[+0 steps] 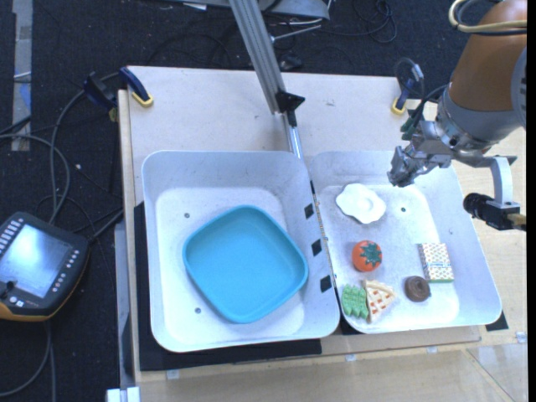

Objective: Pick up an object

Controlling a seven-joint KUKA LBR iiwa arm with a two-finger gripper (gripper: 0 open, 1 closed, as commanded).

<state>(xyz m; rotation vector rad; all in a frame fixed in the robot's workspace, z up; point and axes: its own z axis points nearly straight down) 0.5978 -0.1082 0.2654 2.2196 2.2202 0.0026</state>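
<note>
The right bin (469, 249) holds a white fried egg toy (361, 203), a red tomato (367, 255), a pizza slice (378, 299), a green leafy piece (354, 301), a brown round donut (417, 288) and a speckled wafer block (435, 261). My gripper (404, 174) hangs over the bin's far edge, up and to the right of the egg and apart from it. Nothing shows between its dark fingertips.
The left bin (163, 224) holds a blue square plate (244, 262). A slanted metal camera pole (261, 44) rises from the bench's back middle. Clamps (134, 86) sit at the bench's far corners. A teach pendant (33, 262) lies on the floor at left.
</note>
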